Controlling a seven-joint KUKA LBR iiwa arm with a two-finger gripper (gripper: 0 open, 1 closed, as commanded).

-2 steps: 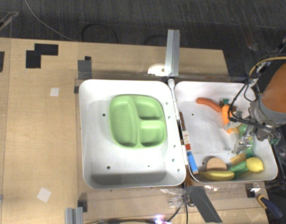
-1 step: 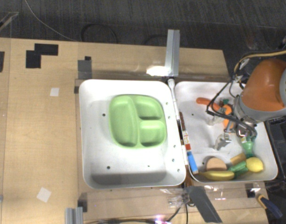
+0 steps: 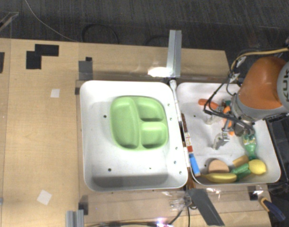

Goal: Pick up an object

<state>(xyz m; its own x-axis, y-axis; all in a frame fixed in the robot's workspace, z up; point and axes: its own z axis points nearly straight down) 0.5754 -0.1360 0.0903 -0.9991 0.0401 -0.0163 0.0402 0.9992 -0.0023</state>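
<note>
- Hovering over the right bin [image 3: 275,173], the gripper [image 3: 222,140] hung below the grey arm [image 3: 262,86] with its orange band, above a bare white patch of the bin floor.
- Whether it was spread or closed could not be told from the overhead camera view; nothing could be seen caught in it.
- Most of the loose things lay along the bin's near edge: a yellow banana [image 3: 221,177], a round tan and brown piece [image 3: 218,165], a lemon [image 3: 257,167] and a green bottle [image 3: 250,146] just beside it.
- An orange item [image 3: 204,102], perhaps a carrot, sat at the far side of the bin, partly under the arm.
- A blue pen [image 3: 193,164] lay against the wall between the bins.
- The left bin [image 3: 95,126] held a green divided tray [image 3: 138,122].
- As a judgement, the toys looked like light, stiff, smooth plastic, so slipping seemed the main risk.
- The banana seemed the easiest target, taken across its narrow middle, though the neighbouring pieces crowded it.
- The lemon's round shape would likely squirt out of a shallow pinch.
</note>
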